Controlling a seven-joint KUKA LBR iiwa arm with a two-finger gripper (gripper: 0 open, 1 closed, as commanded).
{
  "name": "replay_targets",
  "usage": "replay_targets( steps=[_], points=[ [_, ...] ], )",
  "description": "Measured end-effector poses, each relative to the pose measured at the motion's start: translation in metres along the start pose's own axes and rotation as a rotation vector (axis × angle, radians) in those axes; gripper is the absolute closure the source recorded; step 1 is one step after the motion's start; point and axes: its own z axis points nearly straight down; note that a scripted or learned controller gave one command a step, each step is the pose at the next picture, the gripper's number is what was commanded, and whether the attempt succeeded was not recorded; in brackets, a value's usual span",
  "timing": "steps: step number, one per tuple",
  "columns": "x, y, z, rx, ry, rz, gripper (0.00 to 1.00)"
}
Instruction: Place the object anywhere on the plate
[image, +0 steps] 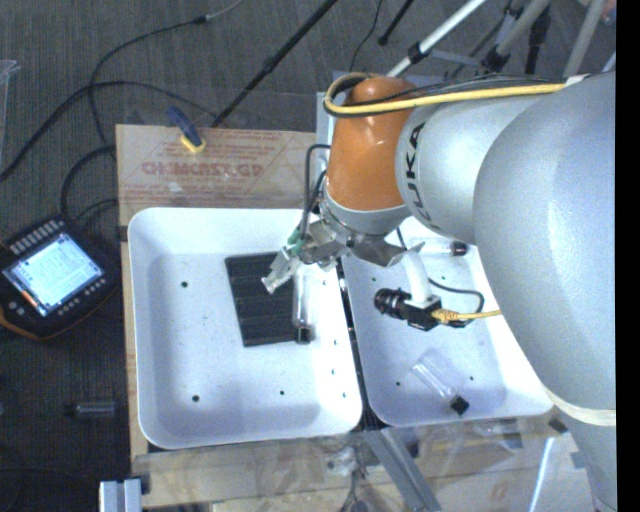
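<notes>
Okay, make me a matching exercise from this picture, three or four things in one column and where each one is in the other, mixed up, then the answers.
Things:
1. black plate
2. clear plastic piece
3. handheld screen
4. gripper

Places:
A. on the floor, left of the bench
B. over the plate's right edge
C. lying in the left bin
D. lying in the right bin

Pairs: 1-C, 2-D, 3-A, 4-B
</notes>
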Motion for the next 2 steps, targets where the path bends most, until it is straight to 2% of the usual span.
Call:
replay_targets(
  steps=[1, 2],
  points=[
    [0.025, -0.003, 0.082, -0.003, 0.001, 0.278, 0.0],
    [0.067, -0.051, 0.085, -0.042, -0.021, -0.488, 0.0]
  ],
)
